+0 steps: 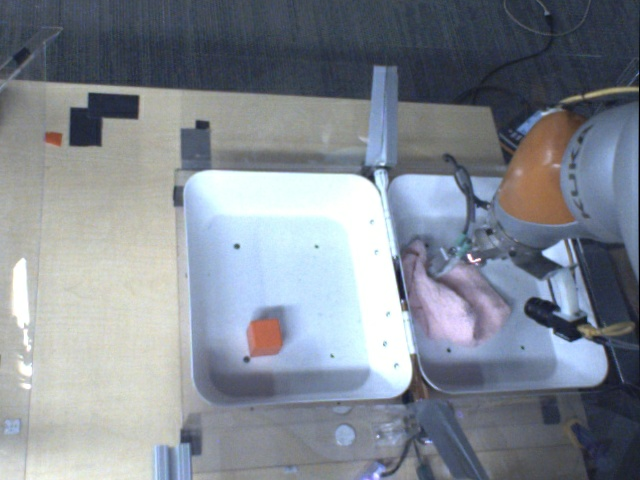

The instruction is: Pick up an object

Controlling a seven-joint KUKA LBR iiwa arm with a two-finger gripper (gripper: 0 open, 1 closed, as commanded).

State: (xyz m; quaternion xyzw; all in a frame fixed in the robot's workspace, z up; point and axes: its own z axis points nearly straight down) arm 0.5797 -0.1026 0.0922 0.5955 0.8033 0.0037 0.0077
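An orange block (pixel 265 337) sat near the left bin's (pixel 210 268) front. In the right bin (pixel 570 363), a pink cloth (pixel 455 303) lay crumpled; the gripper (pixel 452 258) was down at its far edge, apparently mid-grasp. Whether it had caught cloth I couldn't tell; lifting would show.

Left shallow white bin (pixel 210 268) mostly open floor; small orange block (pixel 265 337) near front-left; crumpled pink cloth (pixel 452 301) crowds right white bin (pixel 580 363).
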